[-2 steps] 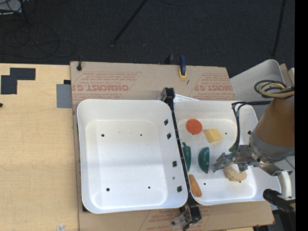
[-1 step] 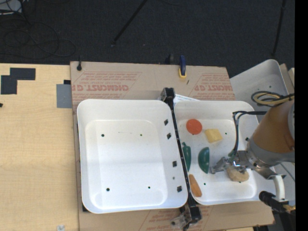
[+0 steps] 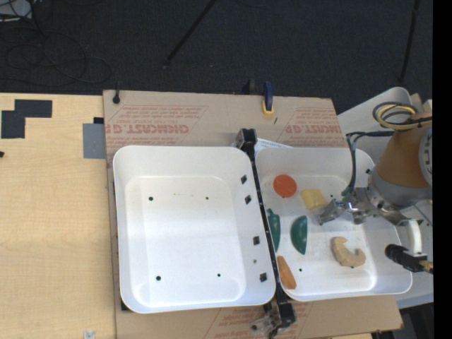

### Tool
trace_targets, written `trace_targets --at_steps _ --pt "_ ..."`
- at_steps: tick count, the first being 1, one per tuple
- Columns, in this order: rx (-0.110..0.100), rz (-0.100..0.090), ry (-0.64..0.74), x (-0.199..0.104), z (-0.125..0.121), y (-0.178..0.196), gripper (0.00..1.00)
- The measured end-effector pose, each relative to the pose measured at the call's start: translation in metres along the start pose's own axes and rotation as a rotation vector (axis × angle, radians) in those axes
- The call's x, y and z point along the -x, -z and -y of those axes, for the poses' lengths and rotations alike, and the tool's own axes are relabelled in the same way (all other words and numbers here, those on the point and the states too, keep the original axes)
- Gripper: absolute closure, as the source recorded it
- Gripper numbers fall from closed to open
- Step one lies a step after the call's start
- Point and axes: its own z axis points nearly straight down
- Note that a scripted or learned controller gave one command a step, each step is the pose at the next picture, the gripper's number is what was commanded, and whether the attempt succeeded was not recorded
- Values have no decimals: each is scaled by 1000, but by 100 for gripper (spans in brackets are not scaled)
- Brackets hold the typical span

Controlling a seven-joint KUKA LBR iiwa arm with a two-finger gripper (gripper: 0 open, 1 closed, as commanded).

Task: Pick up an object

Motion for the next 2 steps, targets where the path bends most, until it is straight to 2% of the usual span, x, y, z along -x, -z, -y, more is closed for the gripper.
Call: trace_targets --at_steps 1,2 --pt "-3 -5 5 -52 -42 -1 0" --pt "-1 0 0 7 -80 0 0"
